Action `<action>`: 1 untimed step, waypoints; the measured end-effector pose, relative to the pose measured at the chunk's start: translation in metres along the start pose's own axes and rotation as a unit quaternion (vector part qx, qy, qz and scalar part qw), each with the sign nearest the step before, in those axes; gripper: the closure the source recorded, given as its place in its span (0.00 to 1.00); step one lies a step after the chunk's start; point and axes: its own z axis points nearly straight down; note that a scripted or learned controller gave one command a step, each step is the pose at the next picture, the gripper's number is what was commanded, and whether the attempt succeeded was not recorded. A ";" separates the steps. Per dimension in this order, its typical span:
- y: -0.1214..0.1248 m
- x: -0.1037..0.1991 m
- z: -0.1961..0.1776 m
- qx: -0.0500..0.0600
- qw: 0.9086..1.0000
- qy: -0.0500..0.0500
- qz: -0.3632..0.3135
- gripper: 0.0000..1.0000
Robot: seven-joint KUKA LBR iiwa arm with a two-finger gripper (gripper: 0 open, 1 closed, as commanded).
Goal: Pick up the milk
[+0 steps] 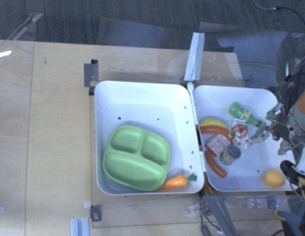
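The milk (240, 133) is a small white carton with red print, standing near the middle of the right bin (251, 96). My gripper (261, 127) hangs low just to the right of it, fingers open and pointing left toward the carton. One fingertip (256, 137) is at the carton's right side; nothing sits between the fingers. The arm comes in over the bin's right rim.
Around the milk lie a green bottle (241, 113), a yellow banana (214, 124), a red packet (217, 144), a dark can (230, 154), a red sausage (215, 164) and a lemon (274, 178). The left bin (142, 95) holds a green divided plate (137, 157) and a carrot (175, 182).
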 end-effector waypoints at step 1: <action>0.025 0.058 -0.030 -0.001 0.986 0.001 -0.168 0.00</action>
